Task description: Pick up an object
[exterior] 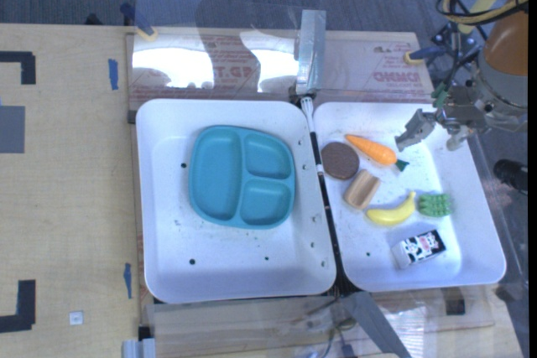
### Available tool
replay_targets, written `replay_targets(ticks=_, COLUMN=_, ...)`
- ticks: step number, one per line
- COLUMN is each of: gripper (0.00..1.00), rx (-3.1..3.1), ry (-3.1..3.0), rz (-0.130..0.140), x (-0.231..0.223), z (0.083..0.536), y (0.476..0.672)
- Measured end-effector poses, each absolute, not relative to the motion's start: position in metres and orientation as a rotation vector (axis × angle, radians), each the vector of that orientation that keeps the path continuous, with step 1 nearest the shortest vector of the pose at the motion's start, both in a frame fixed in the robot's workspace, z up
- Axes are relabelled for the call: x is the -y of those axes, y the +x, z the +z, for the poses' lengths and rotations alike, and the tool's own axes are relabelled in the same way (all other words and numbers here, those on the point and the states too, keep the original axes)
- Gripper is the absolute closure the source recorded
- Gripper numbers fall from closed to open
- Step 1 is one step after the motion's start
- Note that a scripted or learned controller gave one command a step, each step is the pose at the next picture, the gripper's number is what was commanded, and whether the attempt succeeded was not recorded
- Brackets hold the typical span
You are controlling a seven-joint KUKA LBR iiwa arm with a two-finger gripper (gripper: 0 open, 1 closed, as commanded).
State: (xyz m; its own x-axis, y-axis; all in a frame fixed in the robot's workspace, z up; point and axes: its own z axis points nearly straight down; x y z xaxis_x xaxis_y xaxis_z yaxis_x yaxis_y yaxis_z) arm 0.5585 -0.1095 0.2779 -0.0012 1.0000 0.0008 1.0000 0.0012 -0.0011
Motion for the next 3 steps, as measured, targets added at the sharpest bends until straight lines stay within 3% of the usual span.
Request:
replay_targets(ticks=1, gripper=0.0, rx=2.282, ry=-2.156, rz=0.001, x=0.113, z=0.256, y=0.533)
replay_targets(ticks=2, gripper=1.0, rx=2.284, ry=-2.16, rz=-0.003, x=0.114, z=0.266, y=0.534)
replay_targets(ticks=3, gripper=1.0, rx=2.047, ry=-2.378, rz=0.005, x=0.067, z=0.181, y=0.645)
